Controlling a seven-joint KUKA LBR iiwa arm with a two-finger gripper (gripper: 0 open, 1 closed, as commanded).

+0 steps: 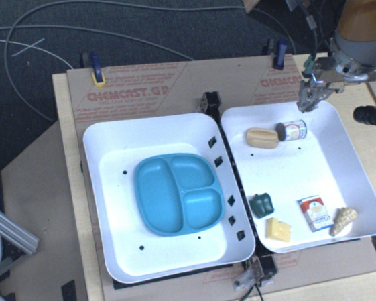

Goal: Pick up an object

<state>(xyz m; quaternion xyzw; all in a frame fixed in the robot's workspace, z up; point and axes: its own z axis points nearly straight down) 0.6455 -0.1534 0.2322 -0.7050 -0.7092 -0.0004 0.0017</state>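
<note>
In the camera view, two shallow white bins sit side by side on a cardboard-covered bench (167,81). The left bin (105,189) carries a blue divided plate (178,193) at its middle, lying flat with its three compartments facing up. The right bin (351,161) carries the small things. Near its far edge a tan rounded block (262,138) lies on its side, and just beside it toward the right edge lies a small jar (292,131), also on its side, the two touching or nearly so. Toward the near edge, a dark green object (261,204) sits close to the bin's left wall, a yellow wedge (278,230) lies just in front of it, a small red and white box (314,212) lies further right, and a pale lumpy piece (343,220) rests by the near right corner. The gripper (309,101) hangs over the far right corner of the right bin, above the rim, apart from the jar and with nothing between its fingers; whether they are spread or closed cannot be told from this angle. Two blue clamps (97,68) pin the cardboard at the bench's far edge
</note>
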